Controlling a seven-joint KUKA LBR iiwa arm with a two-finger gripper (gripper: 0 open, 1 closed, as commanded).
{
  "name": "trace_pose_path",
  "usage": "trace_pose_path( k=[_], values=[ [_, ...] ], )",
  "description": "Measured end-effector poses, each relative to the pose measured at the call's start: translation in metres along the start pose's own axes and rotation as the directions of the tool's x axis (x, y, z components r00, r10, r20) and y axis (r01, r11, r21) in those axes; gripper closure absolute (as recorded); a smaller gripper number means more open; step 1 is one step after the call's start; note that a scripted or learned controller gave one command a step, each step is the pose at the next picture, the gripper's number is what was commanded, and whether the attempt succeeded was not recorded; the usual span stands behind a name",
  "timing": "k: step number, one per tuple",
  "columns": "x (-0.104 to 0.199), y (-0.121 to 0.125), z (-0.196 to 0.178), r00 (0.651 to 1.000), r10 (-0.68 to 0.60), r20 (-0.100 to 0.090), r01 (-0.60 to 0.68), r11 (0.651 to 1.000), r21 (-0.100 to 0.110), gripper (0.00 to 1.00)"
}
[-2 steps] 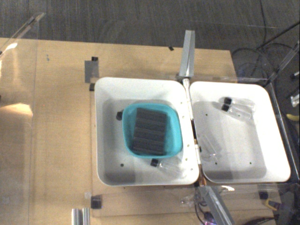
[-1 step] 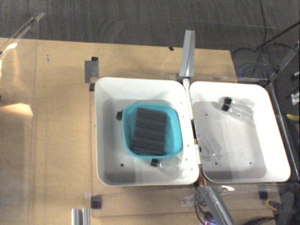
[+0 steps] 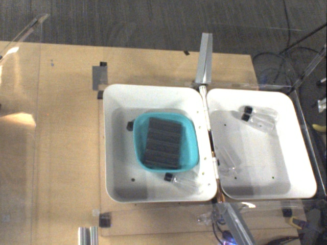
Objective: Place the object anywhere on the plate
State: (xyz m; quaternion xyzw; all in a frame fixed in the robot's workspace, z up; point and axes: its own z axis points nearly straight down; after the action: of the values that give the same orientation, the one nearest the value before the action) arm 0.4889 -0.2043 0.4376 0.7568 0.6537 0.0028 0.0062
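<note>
Block: dark, ribbed, rectangular, lies flat in the middle of the teal plate, which sits in the left bin. Judging by that, the place step looks done.

Handling, est.: looks like foam or rubber, so prob light, slightly soft, grippy, not fragile. Ribs run across the short way. Best hold is across the narrow width, mid-length, gripper coming straight down. The plate rim is close on the sides, so little room there.

Gripper state: can't tell from this view.

Also around:
- clear bottle w/ black cap just beside the plate's near edge
- small black cap at the plate's left rim
- another clear bottle in the right bin, well apart
</note>
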Motion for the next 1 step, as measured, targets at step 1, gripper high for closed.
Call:
trace_pose_path(
  k=[1],
  values=[
    [0.0032, -0.0003, 0.0006, 0.996, -0.086, 0.0, 0.086, 0.996, 0.002, 0.0]
  ],
)
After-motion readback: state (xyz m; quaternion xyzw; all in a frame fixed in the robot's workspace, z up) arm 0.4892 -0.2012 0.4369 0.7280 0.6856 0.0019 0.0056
